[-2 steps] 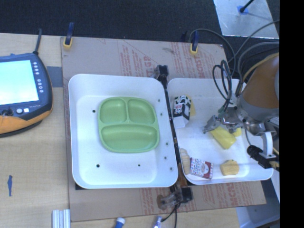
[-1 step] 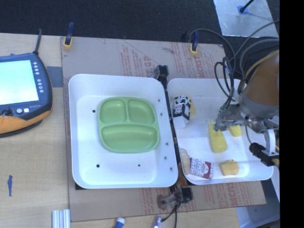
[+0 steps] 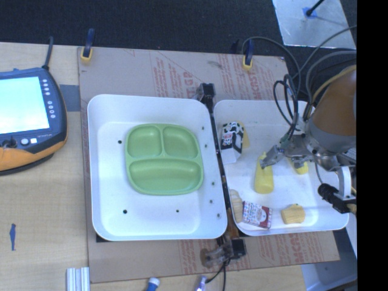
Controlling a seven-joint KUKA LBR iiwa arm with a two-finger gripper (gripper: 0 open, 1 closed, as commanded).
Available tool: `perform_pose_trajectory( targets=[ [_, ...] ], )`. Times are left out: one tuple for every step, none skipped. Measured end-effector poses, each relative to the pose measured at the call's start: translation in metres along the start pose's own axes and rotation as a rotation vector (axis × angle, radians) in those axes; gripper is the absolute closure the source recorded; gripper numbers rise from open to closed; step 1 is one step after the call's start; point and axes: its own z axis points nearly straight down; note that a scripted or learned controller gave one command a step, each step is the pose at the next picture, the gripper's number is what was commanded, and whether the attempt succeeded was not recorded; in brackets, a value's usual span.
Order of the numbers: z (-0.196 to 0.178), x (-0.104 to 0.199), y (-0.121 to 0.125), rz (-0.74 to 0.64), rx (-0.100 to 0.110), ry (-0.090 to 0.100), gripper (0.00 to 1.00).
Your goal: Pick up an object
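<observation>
The gripper hangs low in the right bin, whether released or clenched I cannot tell, just above the yellow block, with a cow-patterned toy nearby and a green divided plate in the left bin.
</observation>
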Motion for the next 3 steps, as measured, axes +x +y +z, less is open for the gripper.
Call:
perform_pose_trajectory(
  targets=[
    [0.031, 0.057, -0.014, -0.004, 0.001, 0.002, 0.00],
    [0.021, 0.056, -0.013, -0.007, 0.002, 0.000, 1.00],
    [-0.070, 0.110, -0.046, -0.002, -0.001, 0.003, 1.00]
  ],
)
